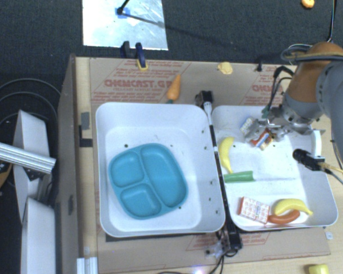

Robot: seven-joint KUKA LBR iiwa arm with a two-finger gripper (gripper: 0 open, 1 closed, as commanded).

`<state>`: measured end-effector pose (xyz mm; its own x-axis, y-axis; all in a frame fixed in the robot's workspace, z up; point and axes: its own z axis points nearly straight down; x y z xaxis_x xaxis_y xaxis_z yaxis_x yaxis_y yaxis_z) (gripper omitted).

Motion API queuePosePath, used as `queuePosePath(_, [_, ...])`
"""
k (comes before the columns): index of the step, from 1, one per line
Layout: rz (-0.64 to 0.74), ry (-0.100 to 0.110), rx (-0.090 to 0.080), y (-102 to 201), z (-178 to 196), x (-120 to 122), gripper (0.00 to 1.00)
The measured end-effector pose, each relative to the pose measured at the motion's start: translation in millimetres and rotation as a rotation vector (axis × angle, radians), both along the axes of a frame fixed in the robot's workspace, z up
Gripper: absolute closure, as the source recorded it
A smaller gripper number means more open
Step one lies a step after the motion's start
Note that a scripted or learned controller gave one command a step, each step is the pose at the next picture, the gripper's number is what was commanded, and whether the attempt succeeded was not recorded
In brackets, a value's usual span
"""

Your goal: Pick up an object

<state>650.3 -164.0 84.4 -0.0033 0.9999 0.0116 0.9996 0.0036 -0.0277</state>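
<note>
Arm over the right bin, no object lifted yet.

The left bin (106, 153) holds a blue tray (147, 179). In the right bin (326, 201) lie a banana (224, 153), a green stick (238, 177), a card (254, 209) and a yellow-and-red toy (290, 209). The hand (262, 131) sits low at that bin's far side, among small things I cannot make out; whether it is open or closed I cannot tell. A good pick likely needs one item centred, apart from its neighbours, before lifting straight up.
</note>
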Motion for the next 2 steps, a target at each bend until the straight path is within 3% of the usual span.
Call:
queuePosePath(1, [0.000, 0.002, -0.005, 0, 8, -3, 1.00])
queuePosePath(2, [0.003, -0.027, -0.009, 58, 28, -47, 1.00])
